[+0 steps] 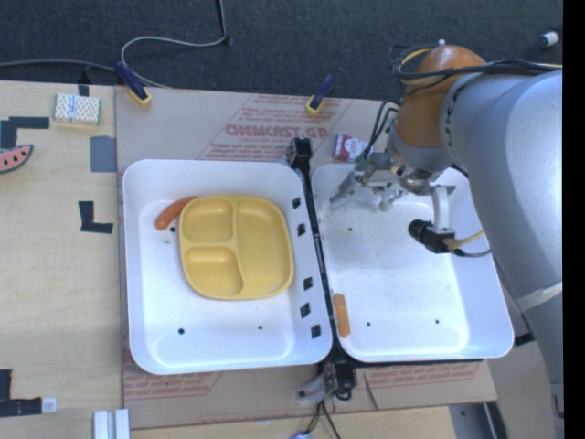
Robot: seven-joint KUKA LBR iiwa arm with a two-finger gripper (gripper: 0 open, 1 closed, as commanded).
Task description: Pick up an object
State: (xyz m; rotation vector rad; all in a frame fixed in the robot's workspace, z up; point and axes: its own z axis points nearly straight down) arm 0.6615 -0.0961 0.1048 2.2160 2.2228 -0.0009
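Overhead slanted view of the counter (55,245) with two white bins. The end effector (370,190) hangs over the far part of the right bin (475,332), near its rim; whether it is open or closed cannot be told at this angle, and nothing is seen gripped. Candidate objects: a small orange piece (341,314) lying against the near-left wall of the right bin, at about 7 o'clock from the end effector and well apart from it; a yellow divided tray (236,247) in the left bin (146,337), at about 8 o'clock; and an orange sausage-like item (169,213) touching the tray's far-left edge, at about 9 o'clock. To do the step well, the arm would probably centre over the orange piece, align across its narrow width, and descend clear of the wall; closeness to the divider is the likely difficulty.
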